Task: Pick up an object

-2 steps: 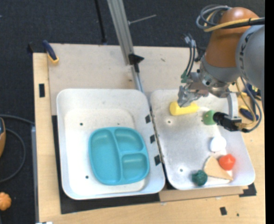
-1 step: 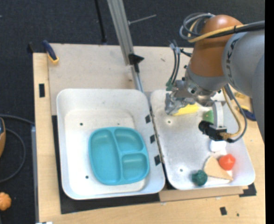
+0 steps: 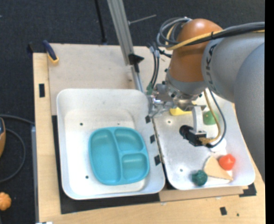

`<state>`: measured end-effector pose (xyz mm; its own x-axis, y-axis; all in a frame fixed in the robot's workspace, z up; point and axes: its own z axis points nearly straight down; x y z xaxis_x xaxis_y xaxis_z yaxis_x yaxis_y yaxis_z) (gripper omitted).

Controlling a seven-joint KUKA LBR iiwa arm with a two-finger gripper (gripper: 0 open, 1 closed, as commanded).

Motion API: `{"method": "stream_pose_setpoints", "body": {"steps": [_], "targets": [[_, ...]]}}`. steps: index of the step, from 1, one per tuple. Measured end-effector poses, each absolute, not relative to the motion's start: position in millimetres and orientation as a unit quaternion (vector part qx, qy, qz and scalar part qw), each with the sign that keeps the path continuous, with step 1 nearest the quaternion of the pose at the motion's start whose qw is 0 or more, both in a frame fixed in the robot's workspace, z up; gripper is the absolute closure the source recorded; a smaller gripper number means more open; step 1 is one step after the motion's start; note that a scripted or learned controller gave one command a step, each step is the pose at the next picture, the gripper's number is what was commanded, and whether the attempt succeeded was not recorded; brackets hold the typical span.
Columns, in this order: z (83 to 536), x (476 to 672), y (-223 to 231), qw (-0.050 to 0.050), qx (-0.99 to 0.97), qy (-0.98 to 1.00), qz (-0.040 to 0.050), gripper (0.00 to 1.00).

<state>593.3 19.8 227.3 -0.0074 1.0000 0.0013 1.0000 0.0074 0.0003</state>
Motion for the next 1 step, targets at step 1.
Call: {"method": "stream_pose_setpoints", "body": {"steps": [1], "targets": [[227.5,571.1,71.2,0.001,-0.704,-0.710,-0.0003,1.00]]}}
